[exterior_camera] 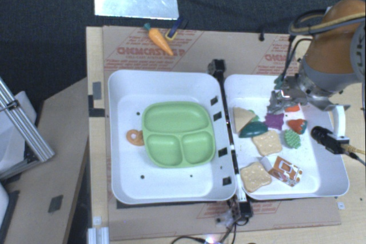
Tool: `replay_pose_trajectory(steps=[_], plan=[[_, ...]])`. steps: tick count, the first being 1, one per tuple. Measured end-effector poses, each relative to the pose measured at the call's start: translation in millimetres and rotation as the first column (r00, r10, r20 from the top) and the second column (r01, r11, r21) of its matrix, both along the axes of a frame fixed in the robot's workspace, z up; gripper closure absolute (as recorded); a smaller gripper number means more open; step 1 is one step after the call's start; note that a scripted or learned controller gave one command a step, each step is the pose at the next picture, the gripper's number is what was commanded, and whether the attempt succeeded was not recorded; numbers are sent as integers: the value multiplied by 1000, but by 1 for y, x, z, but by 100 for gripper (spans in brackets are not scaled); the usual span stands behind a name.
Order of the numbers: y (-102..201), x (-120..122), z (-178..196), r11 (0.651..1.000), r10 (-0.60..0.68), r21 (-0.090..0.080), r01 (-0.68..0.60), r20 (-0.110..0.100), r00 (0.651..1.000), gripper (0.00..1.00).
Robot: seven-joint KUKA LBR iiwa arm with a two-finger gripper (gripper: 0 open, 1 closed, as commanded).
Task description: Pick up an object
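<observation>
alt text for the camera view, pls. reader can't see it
A grey and orange robot arm reaches from the right, its gripper low over toy food in the right white bin: bread slices, a purple piece, a teal piece. The left white bin holds a green divided plate and a small pretzel; a toy carrot lies behind the bins.

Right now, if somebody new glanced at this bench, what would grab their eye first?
Probably the bright green divided plate in the middle of the left bin, with a small pretzel beside it. Next, the heap of toy food in the right bin, where the arm's claw hangs over the pile. An orange toy carrot lies on the board behind the bins.
</observation>
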State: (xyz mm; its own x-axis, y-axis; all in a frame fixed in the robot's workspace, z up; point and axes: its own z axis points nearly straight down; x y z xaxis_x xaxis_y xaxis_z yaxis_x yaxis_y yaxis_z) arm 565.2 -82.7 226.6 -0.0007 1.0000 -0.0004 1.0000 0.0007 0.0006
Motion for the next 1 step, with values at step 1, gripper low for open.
replay_pose_trajectory(steps=[1], plan=[[15,13,-3,1000,5,1,-5,2,1000,100]])
